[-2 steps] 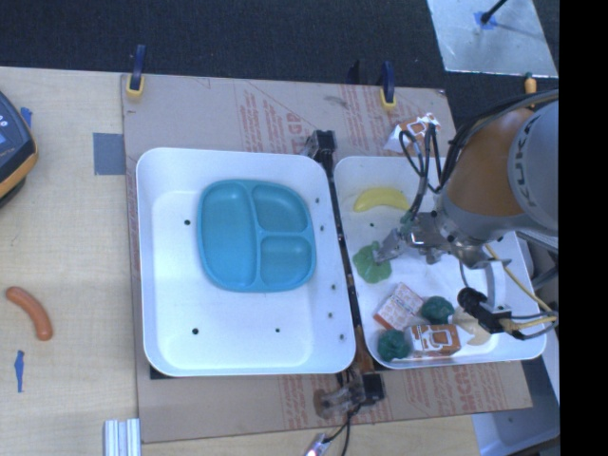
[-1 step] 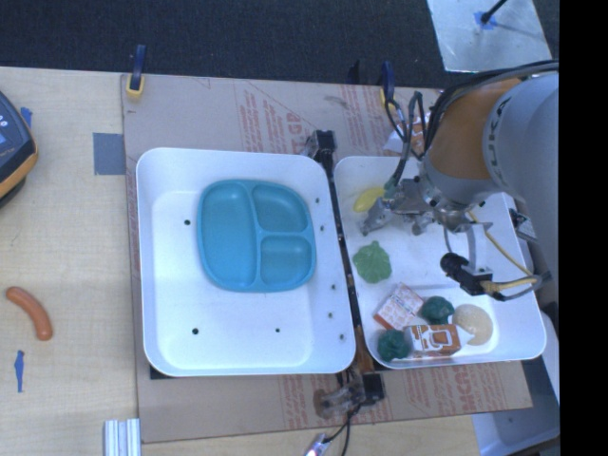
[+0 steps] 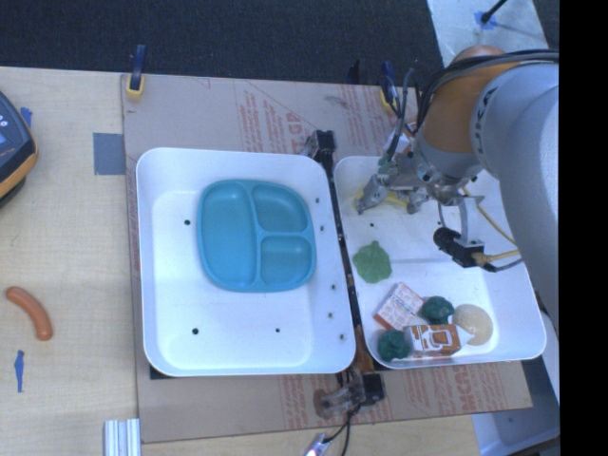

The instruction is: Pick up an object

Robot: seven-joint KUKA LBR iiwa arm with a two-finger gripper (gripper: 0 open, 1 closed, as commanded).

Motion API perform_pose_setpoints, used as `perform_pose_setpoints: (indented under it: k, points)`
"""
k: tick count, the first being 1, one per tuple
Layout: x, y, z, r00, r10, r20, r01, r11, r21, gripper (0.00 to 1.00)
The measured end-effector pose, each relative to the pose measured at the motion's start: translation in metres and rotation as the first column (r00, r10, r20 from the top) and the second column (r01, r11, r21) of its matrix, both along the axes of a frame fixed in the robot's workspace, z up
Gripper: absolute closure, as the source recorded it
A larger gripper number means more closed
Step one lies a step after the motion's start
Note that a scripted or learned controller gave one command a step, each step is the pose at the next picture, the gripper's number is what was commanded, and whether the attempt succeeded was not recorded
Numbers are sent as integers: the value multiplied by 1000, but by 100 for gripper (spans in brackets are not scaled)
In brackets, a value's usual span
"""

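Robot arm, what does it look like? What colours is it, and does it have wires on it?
The arm is big, round and smooth, mostly light grey, with a shiny orange band above the wrist. At its end sits a small gripper made of dark metal parts. Thin black cables loop around the wrist, and a black plug with a yellowish wire hangs beside it.

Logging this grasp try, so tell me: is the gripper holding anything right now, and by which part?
Nothing is held. The gripper hangs over the far end of the right white bin, apart from the green leafy lump.
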State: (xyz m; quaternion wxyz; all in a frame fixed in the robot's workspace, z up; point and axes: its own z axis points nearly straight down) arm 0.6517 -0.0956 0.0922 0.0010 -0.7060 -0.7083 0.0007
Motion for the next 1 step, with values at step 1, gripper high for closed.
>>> perform_pose_setpoints:
  k: [1]
  points:
    - [5, -22, 47, 1000, 0, 1, 0, 1000, 0, 0]
